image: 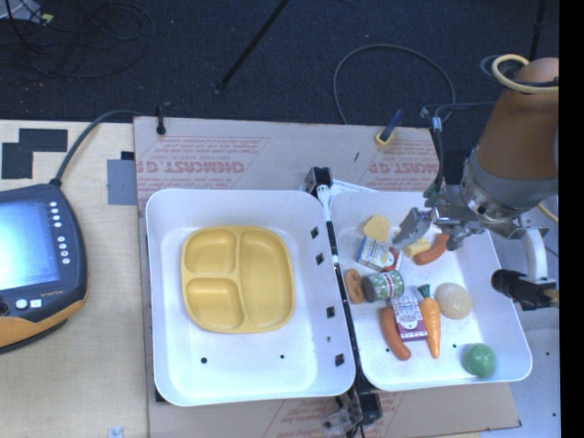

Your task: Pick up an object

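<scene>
White plastic makes up both bins, and the rubber-edged seam between them [339,286] serves as the landmark for every place below.

Nearest the camera, right of the seam and at the right bin's [511,359] front corner, sits a green ball [478,359]. Behind it, closer to the seam, an orange carrot [430,325] stands beside a small red-and-white packet [407,316] and a red sausage [393,333]. A pale round roll [453,300] lies farther right. A green can [383,286] lies on its side just right of the seam, with a brown piece [354,286] almost touching the seam. Behind these are a blue-and-white carton [376,255] and a yellow wedge [375,228].

Left of the seam, the left bin [173,245] holds a yellow divided tray [237,276].

Farthest back on the right, the gripper [429,237] hangs low over a red-orange sausage-shaped piece [430,250] and a small yellow piece [418,247]. Its fingers look spread apart, with nothing plainly between them.

To grasp well, I would centre the fingers across the sausage piece's short width, descend straight, and avoid pinching the yellow piece alongside. Closing early would likely push it away.
</scene>
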Motion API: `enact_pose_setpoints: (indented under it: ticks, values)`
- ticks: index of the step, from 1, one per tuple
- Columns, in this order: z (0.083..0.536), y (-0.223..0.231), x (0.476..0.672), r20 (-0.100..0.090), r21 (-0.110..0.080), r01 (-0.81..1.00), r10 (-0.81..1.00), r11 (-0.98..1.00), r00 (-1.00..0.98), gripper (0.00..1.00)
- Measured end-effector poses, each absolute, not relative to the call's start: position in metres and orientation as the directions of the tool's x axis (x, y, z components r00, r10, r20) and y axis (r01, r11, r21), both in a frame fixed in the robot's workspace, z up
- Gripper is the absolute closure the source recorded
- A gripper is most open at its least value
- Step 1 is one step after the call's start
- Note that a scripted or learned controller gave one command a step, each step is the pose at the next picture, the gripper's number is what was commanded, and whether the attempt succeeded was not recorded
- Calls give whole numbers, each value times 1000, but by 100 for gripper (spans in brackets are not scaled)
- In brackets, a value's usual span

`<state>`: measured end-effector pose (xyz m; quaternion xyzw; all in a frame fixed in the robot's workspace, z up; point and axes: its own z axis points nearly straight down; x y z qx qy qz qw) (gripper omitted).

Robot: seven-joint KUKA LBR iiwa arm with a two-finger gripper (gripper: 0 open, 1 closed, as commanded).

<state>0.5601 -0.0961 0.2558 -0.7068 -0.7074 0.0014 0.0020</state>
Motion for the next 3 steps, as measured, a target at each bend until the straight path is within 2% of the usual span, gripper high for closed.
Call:
enact_pose_setpoints:
  ticks: [1, 2, 3]
  values:
    - [112, -144, 581, 2, -15, 1000, 1000, -1, 1, 0]
    - [91, -110, 642, 1, -32, 999, 1000, -5, 5, 0]
    - [92, -86, 646, -5, 6, 1000, 1000, 0, 0, 0]
